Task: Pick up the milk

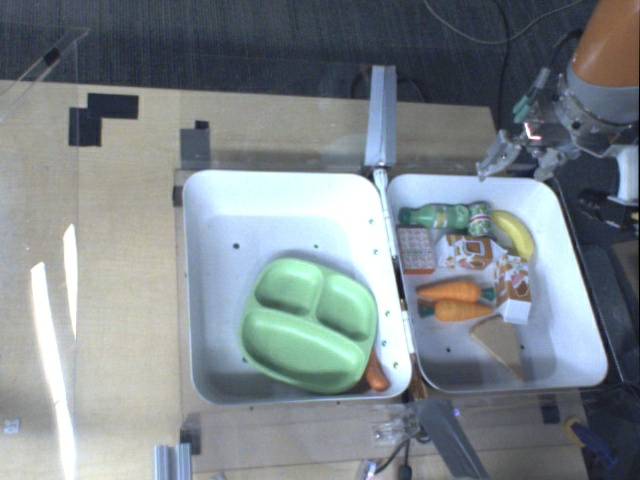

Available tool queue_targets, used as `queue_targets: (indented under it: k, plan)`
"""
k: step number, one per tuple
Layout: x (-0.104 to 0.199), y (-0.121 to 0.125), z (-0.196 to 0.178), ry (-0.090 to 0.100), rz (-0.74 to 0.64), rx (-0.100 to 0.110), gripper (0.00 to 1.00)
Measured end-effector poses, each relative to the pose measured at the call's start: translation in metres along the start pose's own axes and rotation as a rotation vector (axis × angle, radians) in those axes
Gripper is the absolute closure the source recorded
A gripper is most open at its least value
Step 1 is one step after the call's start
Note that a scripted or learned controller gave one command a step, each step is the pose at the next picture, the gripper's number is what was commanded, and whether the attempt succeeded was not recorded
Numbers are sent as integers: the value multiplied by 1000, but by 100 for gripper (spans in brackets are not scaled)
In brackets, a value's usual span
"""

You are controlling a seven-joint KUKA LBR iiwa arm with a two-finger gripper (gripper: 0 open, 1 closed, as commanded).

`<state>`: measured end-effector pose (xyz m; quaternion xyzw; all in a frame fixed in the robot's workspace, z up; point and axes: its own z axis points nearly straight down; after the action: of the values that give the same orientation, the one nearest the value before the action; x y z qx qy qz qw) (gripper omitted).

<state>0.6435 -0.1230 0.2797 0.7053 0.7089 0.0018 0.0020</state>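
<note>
Milk carton [513, 290] lies in right bin [578, 268].

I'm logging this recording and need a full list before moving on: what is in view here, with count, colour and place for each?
Bins: 2, white, side by side on the bench.
Divided plate: 1, green, in the left bin.
Carrot: 1, orange, left bin, poking out beside the plate.
Bottle: 1, green, lying at the far end of the right bin.
Banana: 1, yellow, right bin, next to the bottle.
Milk cartons: 2, white and orange, middle of the right bin.
Small packet: 1, reddish, right bin near the divider.
Carrots: 2, orange, middle of the right bin.
Wedge: 1, tan, near end of the right bin.
Arm: 1, grey and orange, upper right.
Hand: 1, above the right bin's far rim.
</note>
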Motion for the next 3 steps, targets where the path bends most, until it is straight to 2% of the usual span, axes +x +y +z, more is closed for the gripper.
queue_targets:
  k: [1, 2, 3]
  plan:
    - [-13, -56, 110, 0, -121, 2, 0]
    - [-21, -68, 164, -11, -114, -31, 0]
    - [-21, -66, 152, -12, -114, -37, 100]
